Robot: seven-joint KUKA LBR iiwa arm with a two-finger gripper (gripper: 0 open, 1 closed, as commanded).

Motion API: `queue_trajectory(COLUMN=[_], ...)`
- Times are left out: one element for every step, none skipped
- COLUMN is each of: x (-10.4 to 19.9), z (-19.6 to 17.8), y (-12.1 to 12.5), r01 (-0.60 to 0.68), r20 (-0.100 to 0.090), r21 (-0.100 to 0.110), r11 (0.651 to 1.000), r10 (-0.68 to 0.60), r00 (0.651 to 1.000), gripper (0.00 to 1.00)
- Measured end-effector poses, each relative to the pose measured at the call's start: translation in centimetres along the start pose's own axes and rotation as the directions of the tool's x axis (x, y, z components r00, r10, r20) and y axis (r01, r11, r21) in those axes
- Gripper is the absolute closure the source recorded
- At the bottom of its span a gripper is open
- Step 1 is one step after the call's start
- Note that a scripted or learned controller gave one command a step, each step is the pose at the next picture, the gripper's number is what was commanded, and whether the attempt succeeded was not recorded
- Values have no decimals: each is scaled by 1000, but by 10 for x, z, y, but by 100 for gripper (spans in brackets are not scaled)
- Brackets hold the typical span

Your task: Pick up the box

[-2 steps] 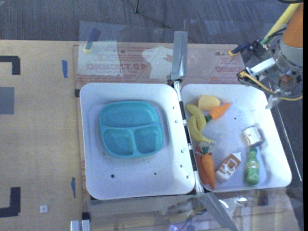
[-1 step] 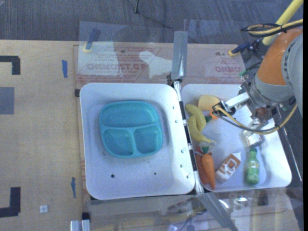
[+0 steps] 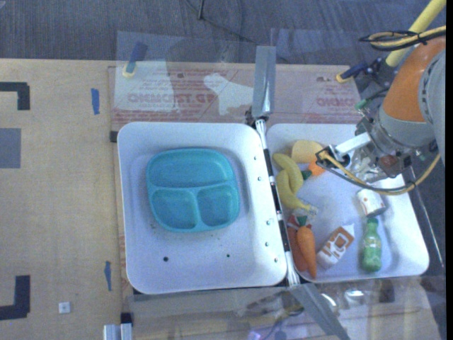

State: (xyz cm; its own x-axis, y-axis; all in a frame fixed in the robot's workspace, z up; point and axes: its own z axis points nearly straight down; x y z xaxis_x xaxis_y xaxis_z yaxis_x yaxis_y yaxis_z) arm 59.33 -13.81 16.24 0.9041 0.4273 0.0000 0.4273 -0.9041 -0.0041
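From the overhead camera, the arm's gripper (image 3: 371, 163) hangs over the back of the right bin (image 3: 417, 250), tangled in cables; I cannot tell how it is set, and nothing is visibly held. The box (image 3: 337, 244), white with orange print, lies flat near the bin's front, between a carrot (image 3: 306, 250) and a green bottle (image 3: 370, 246). A banana (image 3: 289, 183) lies by the left wall. The left bin (image 3: 134, 211) holds a teal divided tray (image 3: 192, 189).
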Motion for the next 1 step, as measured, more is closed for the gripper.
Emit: queue_trajectory(x=[0], z=[0], y=[0], r01=[0], r20=[0], r21=[0], r11=[1000], r10=[0], r00=[1000], gripper=[0])
